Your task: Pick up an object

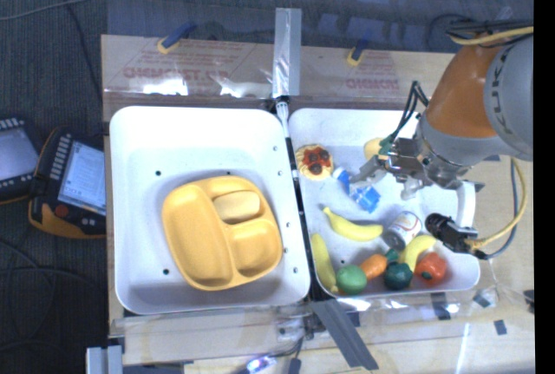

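Camera view: jaws (pixel 388 168) spread, empty, above blue block (pixel 363 194). Risk, judged: crowded banana (pixel 353 227) and can (pixel 402 229) deflect the grasp.

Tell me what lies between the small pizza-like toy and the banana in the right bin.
In the camera view, a blue block lies between the pizza-like toy and the banana, slightly toward the arm's side, on the right bin floor.

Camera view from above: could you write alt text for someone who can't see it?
A grey and orange robot arm reaches from the right over the right white bin, which holds toy food: bananas, a tomato, a small blue object. The left white bin holds a yellow divided tray.
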